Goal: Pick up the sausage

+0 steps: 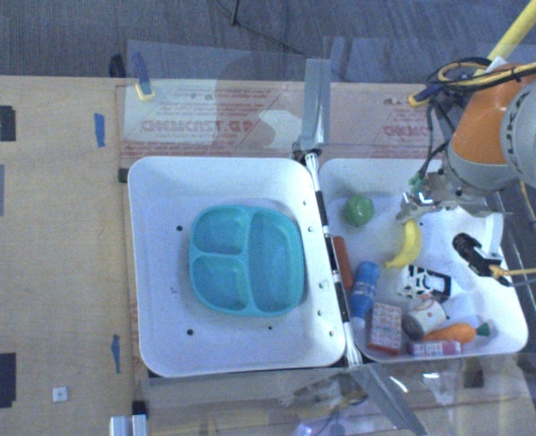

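Note:
The sausage [341, 260] is a thin red-brown stick lying lengthwise against the left wall of the right bin [513, 321]. It sits just left of a blue bottle [364, 289]. My gripper [417, 203] hangs over the upper middle of that bin, right above the top end of a yellow banana [407, 246]. It is well to the right of the sausage and apart from it. Nothing shows in its grasp.
A green ball [359, 211] lies left of the gripper. A red box [385, 326], a black-and-white patterned item [426, 282], a white can [426, 317] and an orange carrot [450, 333] crowd the bin's front. The left bin [154, 271] bears a teal divided plate [247, 260].

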You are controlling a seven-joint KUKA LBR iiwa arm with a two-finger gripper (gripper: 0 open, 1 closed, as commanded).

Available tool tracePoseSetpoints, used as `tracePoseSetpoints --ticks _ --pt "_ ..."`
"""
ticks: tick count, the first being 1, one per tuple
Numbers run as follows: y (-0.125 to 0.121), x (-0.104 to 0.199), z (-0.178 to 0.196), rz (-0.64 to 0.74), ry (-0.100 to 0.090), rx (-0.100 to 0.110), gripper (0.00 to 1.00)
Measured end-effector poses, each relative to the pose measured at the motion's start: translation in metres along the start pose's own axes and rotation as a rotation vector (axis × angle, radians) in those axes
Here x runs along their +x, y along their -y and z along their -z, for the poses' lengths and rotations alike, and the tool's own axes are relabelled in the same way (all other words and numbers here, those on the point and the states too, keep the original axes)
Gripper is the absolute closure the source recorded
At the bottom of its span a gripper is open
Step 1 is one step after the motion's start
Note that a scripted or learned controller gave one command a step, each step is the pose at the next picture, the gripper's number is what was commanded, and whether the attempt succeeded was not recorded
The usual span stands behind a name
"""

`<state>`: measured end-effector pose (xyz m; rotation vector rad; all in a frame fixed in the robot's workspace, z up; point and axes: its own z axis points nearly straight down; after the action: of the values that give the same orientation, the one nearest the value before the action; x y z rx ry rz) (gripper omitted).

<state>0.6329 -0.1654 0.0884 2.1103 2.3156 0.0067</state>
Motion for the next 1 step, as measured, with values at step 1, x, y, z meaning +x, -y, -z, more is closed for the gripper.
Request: tracePoseSetpoints --ticks 1 --pt "-0.0306 -0.0606 0.075 0.146 -0.001 0.005 1.0"
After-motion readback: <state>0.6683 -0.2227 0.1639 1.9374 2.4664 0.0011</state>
